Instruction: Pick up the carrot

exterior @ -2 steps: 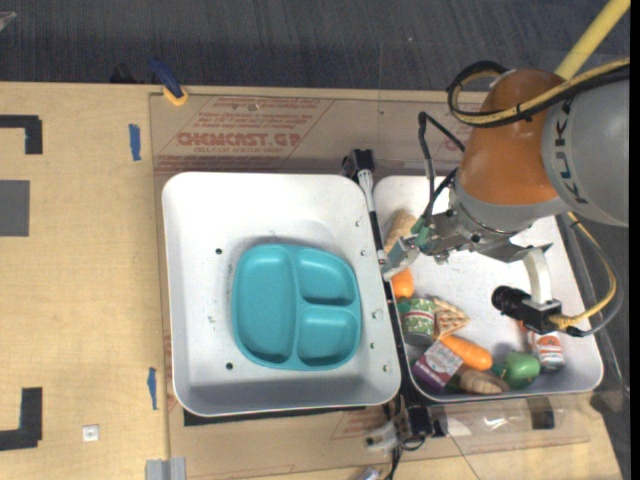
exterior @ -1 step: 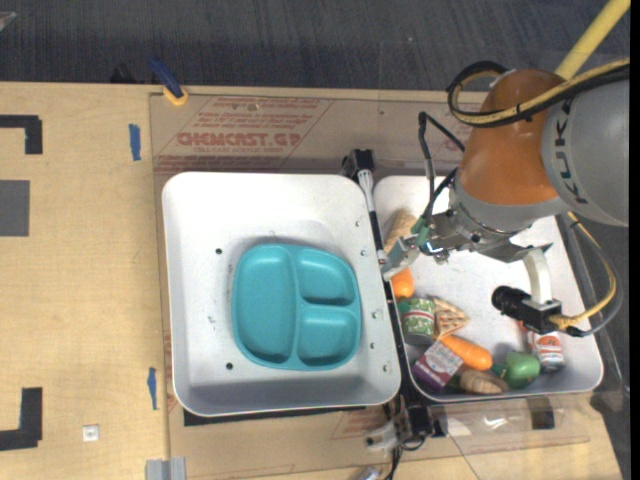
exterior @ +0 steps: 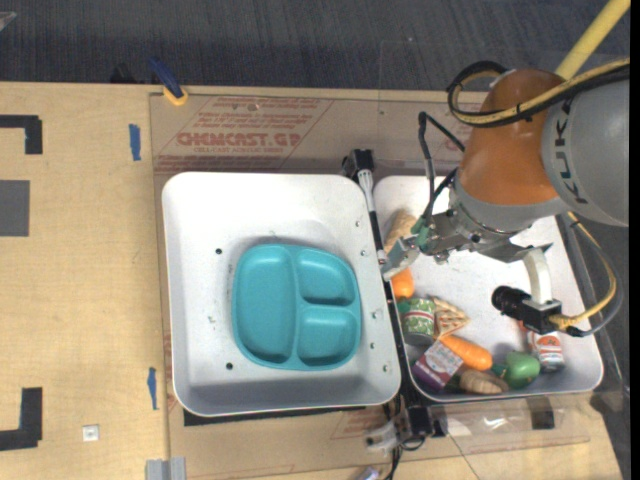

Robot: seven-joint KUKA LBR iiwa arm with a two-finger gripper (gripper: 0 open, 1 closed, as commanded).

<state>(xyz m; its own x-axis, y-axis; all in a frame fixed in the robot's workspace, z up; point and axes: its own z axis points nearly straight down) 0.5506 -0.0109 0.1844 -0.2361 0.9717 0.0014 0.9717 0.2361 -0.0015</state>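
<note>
In the right bin [exterior: 585, 343], among other toy food, the carrot [exterior: 466, 350] lies untouched near the front; we judge the pick not begun. Whether the claw [exterior: 412, 244] is clenched, we cannot tell.

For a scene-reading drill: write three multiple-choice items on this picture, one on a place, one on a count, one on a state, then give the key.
1. Where does the carrot lie?
A. in the right bin
B. on the teal tray
C. on the cardboard

2. How many compartments has the teal tray?
A. two
B. three
C. five

3. How does the carrot stand to the gripper?
A. clamped in it
B. lying apart from it
C. hanging under it

Key: 1 A, it rests among the toy foods in the right bin. 2 B, one long and two smaller sections show. 3 B, the gripper sits near the bin's upper left and the carrot lies lower down.
</note>
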